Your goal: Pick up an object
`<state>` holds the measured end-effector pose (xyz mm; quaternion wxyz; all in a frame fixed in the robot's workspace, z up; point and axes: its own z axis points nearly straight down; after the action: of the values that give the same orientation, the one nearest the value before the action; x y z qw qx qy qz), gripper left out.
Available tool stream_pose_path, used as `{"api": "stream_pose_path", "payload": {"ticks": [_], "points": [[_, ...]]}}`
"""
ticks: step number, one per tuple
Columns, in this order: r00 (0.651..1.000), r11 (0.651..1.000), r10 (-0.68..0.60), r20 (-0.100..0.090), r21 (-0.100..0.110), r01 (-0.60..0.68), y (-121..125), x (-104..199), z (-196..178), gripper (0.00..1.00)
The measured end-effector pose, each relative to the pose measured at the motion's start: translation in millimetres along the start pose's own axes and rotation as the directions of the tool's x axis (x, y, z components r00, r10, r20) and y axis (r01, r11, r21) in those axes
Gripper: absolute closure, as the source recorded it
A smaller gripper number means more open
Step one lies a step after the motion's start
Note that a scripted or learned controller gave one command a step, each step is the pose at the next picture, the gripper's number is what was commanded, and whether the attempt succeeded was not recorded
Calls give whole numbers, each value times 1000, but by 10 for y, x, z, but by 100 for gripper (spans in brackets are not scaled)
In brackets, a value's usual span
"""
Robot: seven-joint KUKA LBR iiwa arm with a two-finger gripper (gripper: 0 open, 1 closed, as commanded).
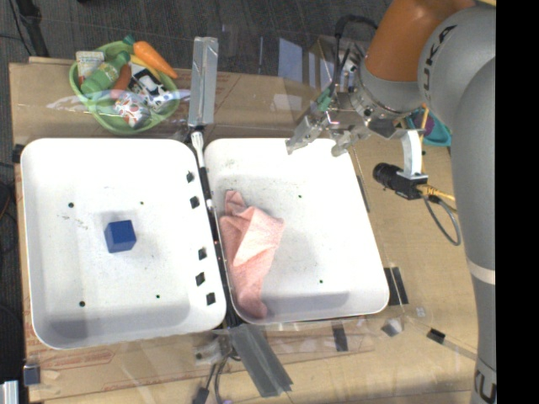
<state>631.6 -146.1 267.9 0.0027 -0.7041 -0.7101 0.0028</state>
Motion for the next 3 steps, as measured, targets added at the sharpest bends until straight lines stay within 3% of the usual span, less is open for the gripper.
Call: {"api": "stream_pose_path", "payload": {"ticks": [1, 2, 3], "points": [[999, 999, -53, 0, 1, 53, 31, 456, 1188, 0], [998, 998, -56, -1, -3, 56, -641, 77, 1774, 0], [963, 963, -269, 1, -3, 269, -565, 518, 1775, 0]]}}
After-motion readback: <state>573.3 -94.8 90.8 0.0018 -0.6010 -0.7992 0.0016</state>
